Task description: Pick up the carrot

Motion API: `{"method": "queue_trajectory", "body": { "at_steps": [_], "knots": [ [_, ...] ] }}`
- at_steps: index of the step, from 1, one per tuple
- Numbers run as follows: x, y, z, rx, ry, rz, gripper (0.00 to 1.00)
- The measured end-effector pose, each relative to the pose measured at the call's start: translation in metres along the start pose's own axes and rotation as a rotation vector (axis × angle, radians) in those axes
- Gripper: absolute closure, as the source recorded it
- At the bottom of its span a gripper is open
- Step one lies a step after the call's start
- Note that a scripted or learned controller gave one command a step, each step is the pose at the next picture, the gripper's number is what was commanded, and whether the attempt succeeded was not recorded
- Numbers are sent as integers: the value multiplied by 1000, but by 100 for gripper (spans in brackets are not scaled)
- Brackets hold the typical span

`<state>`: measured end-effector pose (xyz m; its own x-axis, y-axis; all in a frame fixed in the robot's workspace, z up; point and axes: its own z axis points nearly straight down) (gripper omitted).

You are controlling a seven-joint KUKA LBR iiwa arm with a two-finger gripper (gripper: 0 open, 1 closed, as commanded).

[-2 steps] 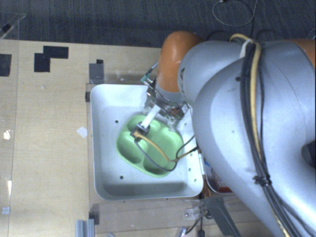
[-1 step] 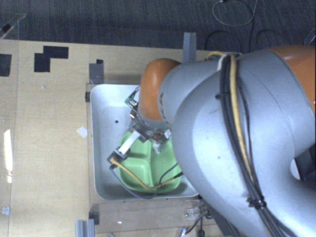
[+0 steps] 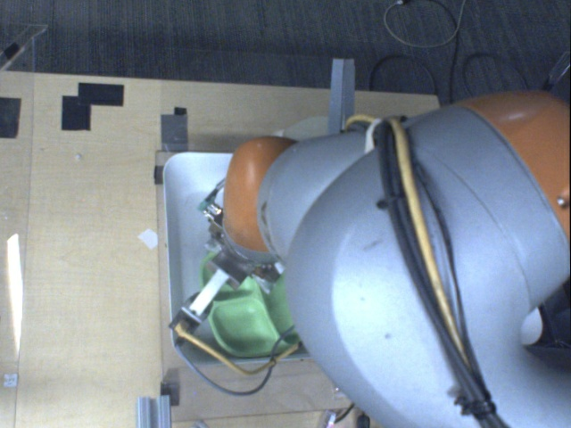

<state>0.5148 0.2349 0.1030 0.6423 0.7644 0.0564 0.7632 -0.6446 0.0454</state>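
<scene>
The arm (image 3: 393,266) is stretched low over the white bin (image 3: 183,203), likely to reach for the carrot. A green bowl (image 3: 243,321) sits below it. The carrot's place cannot be told.

Arm (image 3: 401,248) reaches in from right, over bins, covering most of them. Left bin (image 3: 183,203) exposed along its left wall. Bowl (image 3: 239,321) lies in that bin's near end, below the wrist (image 3: 245,194).

A robotics lab: wooden bench (image 3: 80,266) with black markers (image 3: 89,102), white bin (image 3: 183,203), loose cables (image 3: 428,25) on grey carpet.
</scene>
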Motion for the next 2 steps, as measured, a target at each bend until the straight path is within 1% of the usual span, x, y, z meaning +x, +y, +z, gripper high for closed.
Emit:
{"method": "queue_trajectory", "body": {
  "at_steps": [1,2],
  "knots": [
    [-23,3,-10,17,-10,-271,0],
    [-5,-2,2,11,-11,-291,0]
  ]
}}
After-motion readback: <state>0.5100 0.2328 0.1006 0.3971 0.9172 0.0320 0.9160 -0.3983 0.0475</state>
